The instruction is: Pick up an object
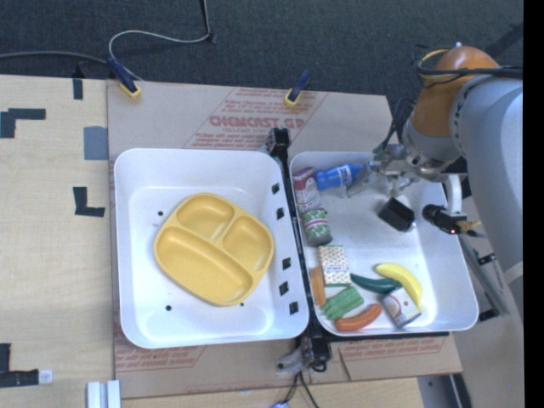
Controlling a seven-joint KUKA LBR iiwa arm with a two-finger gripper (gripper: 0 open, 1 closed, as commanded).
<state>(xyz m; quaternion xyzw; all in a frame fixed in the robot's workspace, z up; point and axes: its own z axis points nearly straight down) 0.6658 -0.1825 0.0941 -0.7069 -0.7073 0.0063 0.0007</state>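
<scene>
1. White plastic forms both shallow bins: the left bin (123, 253) and the right bin (442, 262) stand side by side on a brown cardboard sheet (246, 117), with a black hinge strip between them.
2. The left bin holds one yellow divided plate (214, 246), lying flat near the middle and turned at an angle to the bin walls.
3. The grey arm (489, 151) enters from the right; its orange band (446, 87) sits above the wrist, over the far right corner of the right bin.
4. The gripper (380, 173) is low over the far part of the right bin, pointing left. How far it is open cannot be told, and nothing can be confirmed as held.
5. Task object: the blue bottle (334, 178) lies on its side near the far left corner of the right bin, its right end just beside the gripper. Contact cannot be confirmed.
6. Other contents, along the left wall of the right bin, from far to near:
   - a white and red packet (306, 192);
   - a small green-banded can (316, 225);
   - a small patterned box (334, 264);
   - a carrot (316, 286).
7. Near corner of the right bin: a banana (401, 280), a dark green vegetable (372, 282), a pale green piece (342, 301), a red-orange sausage shape (359, 317) and a tipped can (401, 310), clustered close together.
</scene>
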